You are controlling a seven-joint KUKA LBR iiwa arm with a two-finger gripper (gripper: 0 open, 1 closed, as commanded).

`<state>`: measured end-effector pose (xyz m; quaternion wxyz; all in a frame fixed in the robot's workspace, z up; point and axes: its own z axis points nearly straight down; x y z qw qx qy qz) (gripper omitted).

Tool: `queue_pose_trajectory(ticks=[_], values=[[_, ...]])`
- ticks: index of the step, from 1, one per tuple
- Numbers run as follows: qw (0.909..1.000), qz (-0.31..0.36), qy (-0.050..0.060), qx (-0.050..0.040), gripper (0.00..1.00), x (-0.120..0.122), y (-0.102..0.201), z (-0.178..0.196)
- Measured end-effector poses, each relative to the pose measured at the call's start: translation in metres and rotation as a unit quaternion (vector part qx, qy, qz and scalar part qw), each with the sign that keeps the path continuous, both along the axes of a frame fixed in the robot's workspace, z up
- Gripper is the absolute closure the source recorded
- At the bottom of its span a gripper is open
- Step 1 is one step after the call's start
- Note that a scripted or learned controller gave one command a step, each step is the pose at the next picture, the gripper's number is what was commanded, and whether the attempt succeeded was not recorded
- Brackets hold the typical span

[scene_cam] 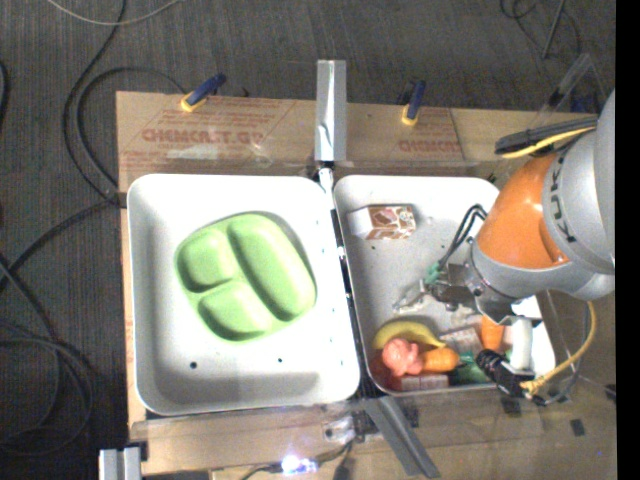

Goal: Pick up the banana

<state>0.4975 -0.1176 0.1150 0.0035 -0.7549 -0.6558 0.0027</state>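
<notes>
Banana: the curved yellow plastic fruit (407,332) lies in the right white bin (440,190), towards its near edge and a little left of centre. It is not lying alone. A pink lumpy toy (402,355) presses against its near side, and an orange carrot-shaped piece (438,359) sits just to the right of that, so the three form a heap in the near part of the bin. Probably they slid together there, and the crowding leaves only the banana's far, upper side free to approach. A small brown-and-white packet (390,221) rests well apart at the far side of the same bin. The left white bin (150,268) carries a green three-section plate (247,275), turned face down near its middle, which plays no part in the task.

The grey arm with the orange band (520,223) reaches in from the right and bends down over the right half of the right bin, its bulk covering that bin's right wall. The gripper (440,293) hangs just beside the banana, on its far right, and appears to be above the bin floor with nothing visibly between its fingers. How wide those fingers stand I cannot tell, because cables and the wrist body blur them. I judge that the banana is not yet grasped.
</notes>
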Motion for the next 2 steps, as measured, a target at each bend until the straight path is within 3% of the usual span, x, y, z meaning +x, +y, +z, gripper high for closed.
queue_pose_trajectory(ticks=[1,2], values=[[0.9940,0.109,-0.010,-0.0045,0.00,-0.010,0.015,-0.025],[0.9935,0.113,-0.012,-0.0025,0.00,-0.009,-0.033,-0.025]])
